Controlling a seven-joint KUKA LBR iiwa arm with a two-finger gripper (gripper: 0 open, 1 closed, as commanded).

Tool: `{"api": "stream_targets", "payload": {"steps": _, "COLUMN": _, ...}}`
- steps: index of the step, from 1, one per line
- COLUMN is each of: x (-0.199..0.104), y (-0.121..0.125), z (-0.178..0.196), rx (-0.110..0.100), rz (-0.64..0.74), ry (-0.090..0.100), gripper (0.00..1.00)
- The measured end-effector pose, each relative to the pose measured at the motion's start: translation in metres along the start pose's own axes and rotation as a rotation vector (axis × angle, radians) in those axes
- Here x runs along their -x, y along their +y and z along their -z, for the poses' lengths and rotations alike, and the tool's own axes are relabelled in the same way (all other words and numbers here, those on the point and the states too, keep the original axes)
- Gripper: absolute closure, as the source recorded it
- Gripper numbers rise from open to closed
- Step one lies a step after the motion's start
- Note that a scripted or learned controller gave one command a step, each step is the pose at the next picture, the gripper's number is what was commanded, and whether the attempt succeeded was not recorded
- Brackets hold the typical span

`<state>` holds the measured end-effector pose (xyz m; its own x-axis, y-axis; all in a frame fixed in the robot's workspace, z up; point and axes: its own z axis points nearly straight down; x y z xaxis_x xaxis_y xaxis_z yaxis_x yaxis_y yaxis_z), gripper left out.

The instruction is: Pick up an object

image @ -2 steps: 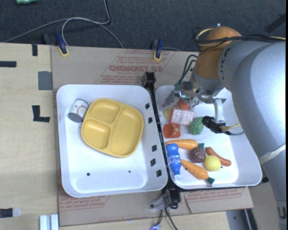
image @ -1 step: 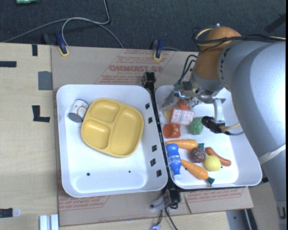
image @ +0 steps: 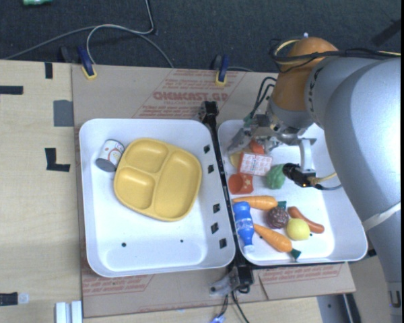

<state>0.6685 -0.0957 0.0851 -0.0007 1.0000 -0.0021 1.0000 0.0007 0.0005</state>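
My arm reaches in from right, wrist bent down over right bin. My gripper low over boxed item at bin's back; grip state: cannot tell. Carrots, lemon, blue bottle nearer front.

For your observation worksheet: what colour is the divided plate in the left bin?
Yellow. The divided plate shows clearly in the camera view, lying in the left bin.

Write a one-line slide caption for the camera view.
Gripper lowered over toy food in the right bin; yellow divided plate and small can in left bin.
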Motion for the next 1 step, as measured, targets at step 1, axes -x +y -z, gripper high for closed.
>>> {"api": "stream_targets", "payload": {"steps": 1, "x": 0.0268, "y": 0.0004, "z": 0.0006, "rx": 0.001, "rz": 0.0, "ry": 0.0, "gripper": 0.0}}
